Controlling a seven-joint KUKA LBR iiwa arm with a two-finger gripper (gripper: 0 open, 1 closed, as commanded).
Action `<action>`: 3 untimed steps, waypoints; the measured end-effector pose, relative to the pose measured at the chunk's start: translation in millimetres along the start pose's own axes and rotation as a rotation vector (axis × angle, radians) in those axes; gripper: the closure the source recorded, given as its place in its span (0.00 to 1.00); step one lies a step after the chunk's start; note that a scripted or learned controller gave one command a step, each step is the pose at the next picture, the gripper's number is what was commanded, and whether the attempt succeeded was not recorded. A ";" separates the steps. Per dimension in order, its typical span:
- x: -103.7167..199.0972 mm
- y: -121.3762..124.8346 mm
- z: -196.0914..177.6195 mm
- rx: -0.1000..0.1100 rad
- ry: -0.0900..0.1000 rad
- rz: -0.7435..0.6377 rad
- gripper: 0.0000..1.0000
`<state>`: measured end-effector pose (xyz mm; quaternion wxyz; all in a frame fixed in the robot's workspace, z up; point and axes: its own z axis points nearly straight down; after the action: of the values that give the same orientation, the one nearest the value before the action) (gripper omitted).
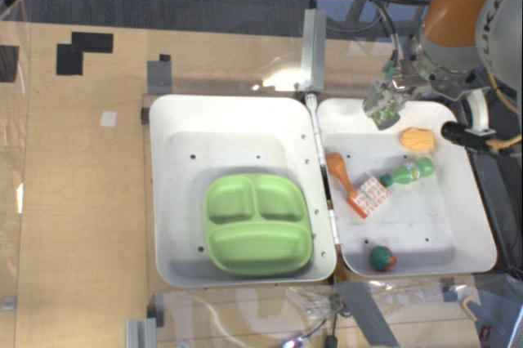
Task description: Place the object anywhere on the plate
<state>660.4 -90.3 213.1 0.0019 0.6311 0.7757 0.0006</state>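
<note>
Pale wood of the desk (73, 199) carries two white bins side by side. At left of centre, the left bin (176, 126) holds a green divided plate (257, 224). From the upper right the arm (466, 3) angles down, its jaws (384, 105) over the right bin's (470, 216) top edge (open or closed, I cannot tell). Inside lie a yellow piece (417, 140), green bottle (409, 172), orange-handled brush (353, 189) and green ball (381, 257).

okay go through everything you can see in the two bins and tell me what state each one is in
Plate: upright in the left bin, nothing on it.
Bottle: lying on its side, right bin.
Brush: lying flat.
Ball: resting near the front wall.
Yellow piece: lying loose.
Gripper: above the right bin's back edge.
</note>
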 end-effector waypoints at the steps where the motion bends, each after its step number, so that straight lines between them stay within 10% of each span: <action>1: 55.7 -24.9 30.3 0.002 0.002 -0.173 1.00; 2: 133.2 -44.4 14.9 0.002 0.003 -0.129 1.00; 3: 195.5 -63.1 8.7 0.001 0.004 -0.575 1.00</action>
<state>558.9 88.2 203.8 0.0003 0.3854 0.9227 0.0008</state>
